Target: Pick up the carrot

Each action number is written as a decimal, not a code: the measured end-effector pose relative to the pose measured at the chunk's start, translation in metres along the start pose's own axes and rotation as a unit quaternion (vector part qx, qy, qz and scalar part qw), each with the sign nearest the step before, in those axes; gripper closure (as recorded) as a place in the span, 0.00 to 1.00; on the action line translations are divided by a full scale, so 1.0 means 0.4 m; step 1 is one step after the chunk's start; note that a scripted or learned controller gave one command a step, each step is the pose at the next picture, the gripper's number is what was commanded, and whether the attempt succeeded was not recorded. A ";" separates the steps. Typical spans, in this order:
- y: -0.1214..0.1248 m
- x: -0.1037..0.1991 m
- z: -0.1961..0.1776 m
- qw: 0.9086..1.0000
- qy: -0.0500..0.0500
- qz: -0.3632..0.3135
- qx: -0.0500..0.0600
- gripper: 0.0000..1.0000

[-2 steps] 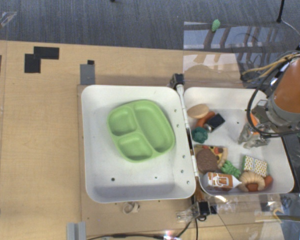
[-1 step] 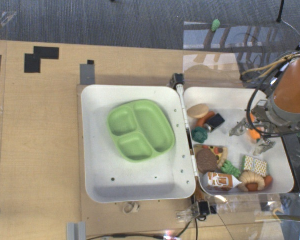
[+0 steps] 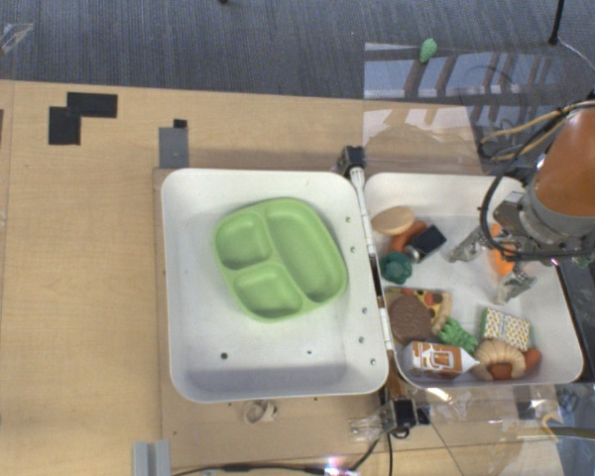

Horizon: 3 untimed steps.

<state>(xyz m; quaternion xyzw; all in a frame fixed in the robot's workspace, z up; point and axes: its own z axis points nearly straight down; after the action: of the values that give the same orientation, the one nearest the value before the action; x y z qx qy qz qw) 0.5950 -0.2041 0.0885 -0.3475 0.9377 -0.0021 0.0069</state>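
Note:
In the right bin, a small orange piece that looks like the carrot lies near the right wall, mostly hidden under the wrist. My gripper hangs directly over it, open, with one metal finger to the carrot's left and the other to its lower right. The fingers straddle the carrot with gaps on both sides. I cannot tell whether the tips touch the bin floor.
The right bin also holds a bread roll with an orange-brown piece beside it, a black block, a green toy, a brown cookie, a carton and a croissant. A green divided plate sits in the left bin.

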 end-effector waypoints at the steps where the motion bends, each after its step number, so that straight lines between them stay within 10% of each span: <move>1: -0.007 -0.009 -0.037 1.000 -0.004 0.000 0.005 1.00; 2: -0.006 -0.009 -0.036 1.000 -0.004 0.000 0.004 0.00; 3: -0.013 -0.005 -0.004 0.993 0.000 -0.117 0.003 0.00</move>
<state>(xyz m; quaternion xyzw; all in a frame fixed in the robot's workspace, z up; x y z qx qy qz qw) 0.5999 -0.2067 0.0900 -0.4548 0.8905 -0.0054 0.0075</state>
